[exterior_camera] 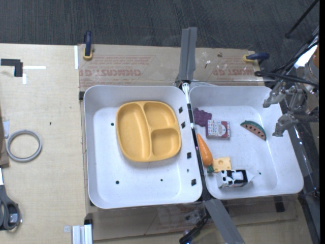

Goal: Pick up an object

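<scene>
A pale wooden surface [40, 187] sits below a dark carpeted floor and carries two shallow white bins side by side, seen from above at a slant. The left bin [101, 187] holds one item: a yellow divided plate [149, 131] with three compartments, lying flat near the bin's middle. The right bin [284, 179] holds six small objects. One purple grape cluster [202, 117] lies by the dividing wall; one small red-and-white carton [218, 129] lies just beside it. One orange carrot [204, 150] rests along the divider, with one yellow cheese wedge [222, 163] near its lower end. One black-and-white cow-patterned carton [233, 178] lies on its side just below the cheese. One watermelon slice [254, 129] sits apart, toward the bin's right. The gripper [284, 111] hangs over the right bin's right rim, well apart from every object; whether its jaws are apart or together cannot be told. One grey tape roll [23, 145] and one pair of scissors [9, 212] lie on the surface at left.
</scene>
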Controlling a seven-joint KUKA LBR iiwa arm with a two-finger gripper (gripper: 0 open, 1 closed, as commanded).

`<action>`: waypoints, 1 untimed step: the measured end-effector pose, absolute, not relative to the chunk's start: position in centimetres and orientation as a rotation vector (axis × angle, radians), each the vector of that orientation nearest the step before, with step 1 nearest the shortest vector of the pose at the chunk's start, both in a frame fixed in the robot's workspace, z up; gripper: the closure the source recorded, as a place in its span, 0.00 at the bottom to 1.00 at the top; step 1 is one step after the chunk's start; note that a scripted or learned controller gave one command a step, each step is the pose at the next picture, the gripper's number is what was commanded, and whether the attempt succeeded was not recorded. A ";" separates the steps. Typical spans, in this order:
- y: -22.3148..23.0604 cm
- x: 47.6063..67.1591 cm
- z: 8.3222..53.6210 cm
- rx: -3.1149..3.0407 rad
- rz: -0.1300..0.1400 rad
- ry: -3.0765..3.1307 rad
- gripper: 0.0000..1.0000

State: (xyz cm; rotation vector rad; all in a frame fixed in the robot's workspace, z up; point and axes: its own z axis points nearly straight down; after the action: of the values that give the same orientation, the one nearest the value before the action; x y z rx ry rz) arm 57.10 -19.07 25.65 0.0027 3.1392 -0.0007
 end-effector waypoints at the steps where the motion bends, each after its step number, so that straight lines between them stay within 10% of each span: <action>1: -20.6 58.3 17.8 0.472 -0.001 3.104 0.00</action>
State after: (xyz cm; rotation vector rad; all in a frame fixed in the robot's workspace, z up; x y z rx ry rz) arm 58.28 -20.57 17.84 0.4715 3.1038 -0.0012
